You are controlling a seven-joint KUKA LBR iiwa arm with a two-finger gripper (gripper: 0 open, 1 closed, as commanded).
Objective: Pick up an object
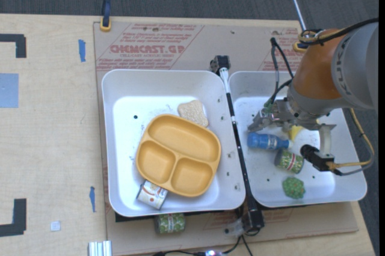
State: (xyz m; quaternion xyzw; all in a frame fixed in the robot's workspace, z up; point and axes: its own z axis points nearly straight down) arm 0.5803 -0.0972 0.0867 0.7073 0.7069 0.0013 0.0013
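Observation:
My gripper (269, 119) hangs low over the right bin (349, 188), near its left-middle part, under the grey and orange wrist. Just below the gripper a blue bottle (267, 141) lies on its side on the bin floor. A small yellow object (295, 131) peeks out beside the gripper's right side. A green can (289, 161) lies right of and below the bottle. Toward the bin's front sits a green leafy lump (293, 187). I cannot make out anything held in the gripper.
The left bin (114, 128) holds a yellow divided plate (178, 154), a pale slice of bread (192, 112) behind it and a small white can (151, 195) at the front. Another green can (171, 223) lies on the bench below that bin. Black cables trail around the wrist.

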